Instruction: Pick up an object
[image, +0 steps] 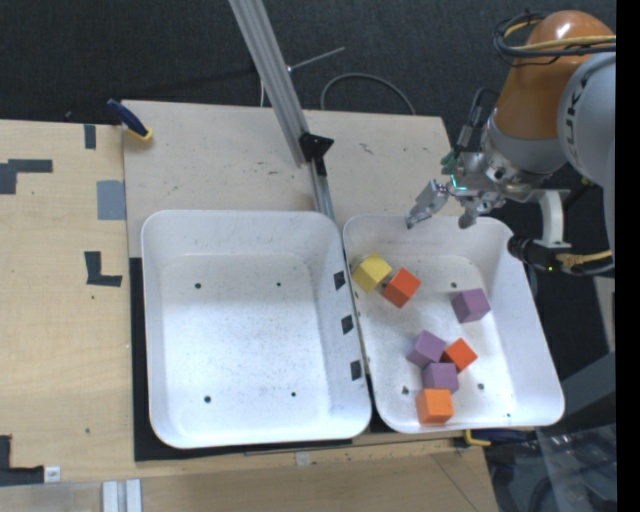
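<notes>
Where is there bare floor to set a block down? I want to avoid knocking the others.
The left white bin offers open floor from wall to wall. In the right white bin, bare patches lie along the far wall, below the gripper, and near the right wall. It is crowded from the yellow cube down to the near orange cube.

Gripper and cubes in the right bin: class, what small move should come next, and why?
Probably lower the gripper toward the lone purple cube. Its fingers look spread with nothing between them, above the right white bin's far rim, and that cube stands apart from the others, leaving room for both fingers.
</notes>
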